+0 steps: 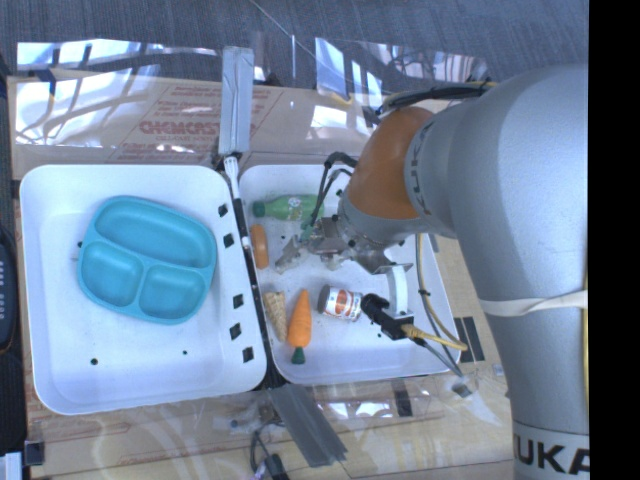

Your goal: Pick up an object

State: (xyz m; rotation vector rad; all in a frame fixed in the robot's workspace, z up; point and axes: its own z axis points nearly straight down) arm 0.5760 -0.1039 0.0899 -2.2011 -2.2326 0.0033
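The right bin (340,366) holds several small objects. A green bottle (284,207) lies near its back wall, an orange sausage-like piece (260,246) rests by the left wall, and a corn cob (274,311) and a carrot (299,320) sit side by side near the front. A small can with a red label (341,303) lies on its side at the middle. My gripper (310,243) hangs low over the bin's middle, between the bottle and the can, its metal fingers partly masked by the wrist.
The left bin (60,368) carries a blue divided plate (147,258). A divider with black clips (240,278) separates the bins. My bulky grey arm covers the right bin's right side. Cables (430,338) trail along the right wall.
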